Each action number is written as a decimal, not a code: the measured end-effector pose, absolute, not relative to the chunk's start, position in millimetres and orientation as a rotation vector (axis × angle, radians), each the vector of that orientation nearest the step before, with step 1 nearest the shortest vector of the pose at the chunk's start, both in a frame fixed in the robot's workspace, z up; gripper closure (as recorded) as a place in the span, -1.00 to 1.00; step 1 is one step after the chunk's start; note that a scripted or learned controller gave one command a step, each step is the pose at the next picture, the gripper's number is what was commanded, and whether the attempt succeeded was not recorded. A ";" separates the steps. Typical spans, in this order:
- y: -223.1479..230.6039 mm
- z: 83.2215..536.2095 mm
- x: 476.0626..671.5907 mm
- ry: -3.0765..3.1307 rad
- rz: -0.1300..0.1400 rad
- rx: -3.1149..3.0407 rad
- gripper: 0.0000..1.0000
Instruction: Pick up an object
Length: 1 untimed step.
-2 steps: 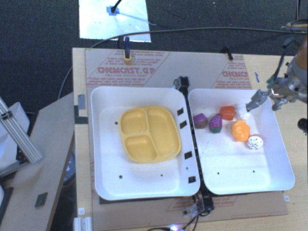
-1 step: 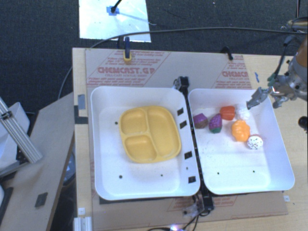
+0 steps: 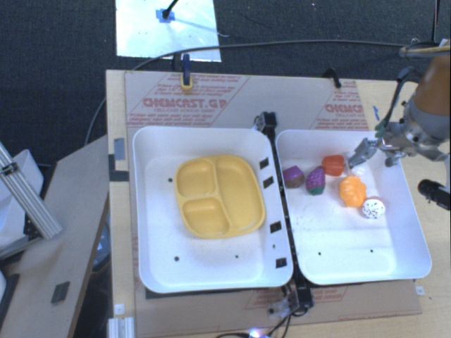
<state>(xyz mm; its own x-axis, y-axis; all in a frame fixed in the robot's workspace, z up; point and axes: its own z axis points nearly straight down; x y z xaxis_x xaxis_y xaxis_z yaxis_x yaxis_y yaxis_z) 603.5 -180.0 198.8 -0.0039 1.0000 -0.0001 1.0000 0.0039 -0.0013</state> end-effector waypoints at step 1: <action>-177.2 136.5 600.4 -2.222 0.003 -2.217 -1.00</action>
<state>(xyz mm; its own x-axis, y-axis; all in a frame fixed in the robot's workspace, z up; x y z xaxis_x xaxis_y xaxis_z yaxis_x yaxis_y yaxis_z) 600.4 -177.2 136.5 -0.0020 1.0000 0.0009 1.0000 0.0020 -0.0031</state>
